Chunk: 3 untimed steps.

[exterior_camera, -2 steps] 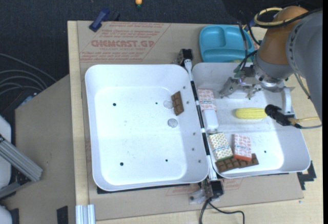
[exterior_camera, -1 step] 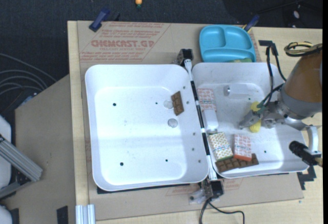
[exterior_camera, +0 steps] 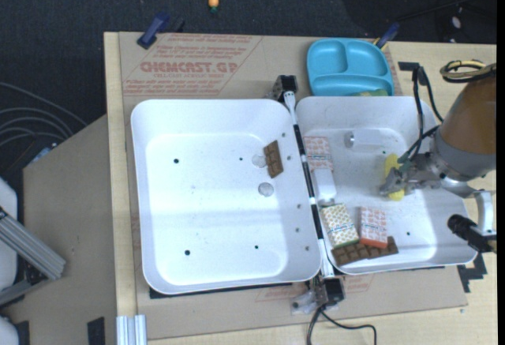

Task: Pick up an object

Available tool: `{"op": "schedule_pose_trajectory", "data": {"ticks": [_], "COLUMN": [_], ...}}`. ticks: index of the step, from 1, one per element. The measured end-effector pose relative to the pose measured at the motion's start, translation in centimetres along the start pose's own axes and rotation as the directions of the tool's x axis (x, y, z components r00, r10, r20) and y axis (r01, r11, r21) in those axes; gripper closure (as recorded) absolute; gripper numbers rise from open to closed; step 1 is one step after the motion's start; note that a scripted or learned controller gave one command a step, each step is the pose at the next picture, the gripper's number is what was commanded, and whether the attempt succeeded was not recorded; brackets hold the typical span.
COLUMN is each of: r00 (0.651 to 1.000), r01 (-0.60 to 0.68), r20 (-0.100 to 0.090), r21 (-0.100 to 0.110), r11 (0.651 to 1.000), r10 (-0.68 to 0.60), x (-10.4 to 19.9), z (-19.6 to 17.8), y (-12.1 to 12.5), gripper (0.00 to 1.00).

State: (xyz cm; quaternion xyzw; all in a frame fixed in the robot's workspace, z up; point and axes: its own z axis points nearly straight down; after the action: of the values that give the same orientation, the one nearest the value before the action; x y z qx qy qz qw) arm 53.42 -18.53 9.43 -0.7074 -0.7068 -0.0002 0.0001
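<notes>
Camera view: two white bins, one arm.
Left bin (exterior_camera: 158, 178) holds one brown bar (exterior_camera: 273, 158); right bin (exterior_camera: 418, 245) holds about five packets (exterior_camera: 339, 223). Gripper (exterior_camera: 394, 184) is over the right bin at a yellow object (exterior_camera: 392, 170); jaw state unclear.

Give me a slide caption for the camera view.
KUKA arm's gripper low in the right bin at a yellow object; brown bar in the left bin.

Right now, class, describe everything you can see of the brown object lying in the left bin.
The brown block is a small flat bar, dark brown with a grid-like surface resembling chocolate. It lies flat and tilted diagonally on the floor of the left bin, near its right wall, apart from the gripper. A pale roundish spot sits beside its left edge; contact is unclear.
</notes>
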Motion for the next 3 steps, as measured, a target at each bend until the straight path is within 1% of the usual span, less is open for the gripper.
{"op": "schedule_pose_trajectory", "data": {"ticks": [1,2,3], "r00": [1.000,1.000,1.000], "r01": [0.002,0.002,0.002], "r20": [0.000,-0.001,0.000], "r21": [-0.001,0.004,0.000], "r11": [1.000,1.000,1.000], "r10": [-0.002,-0.002,-0.002], "x": [5.9,12.5,19.8], "z": [-12.3,-9.0,-14.9], "y": [2.3,0.2,0.7], "gripper": [1.00,1.00,1.00]}}
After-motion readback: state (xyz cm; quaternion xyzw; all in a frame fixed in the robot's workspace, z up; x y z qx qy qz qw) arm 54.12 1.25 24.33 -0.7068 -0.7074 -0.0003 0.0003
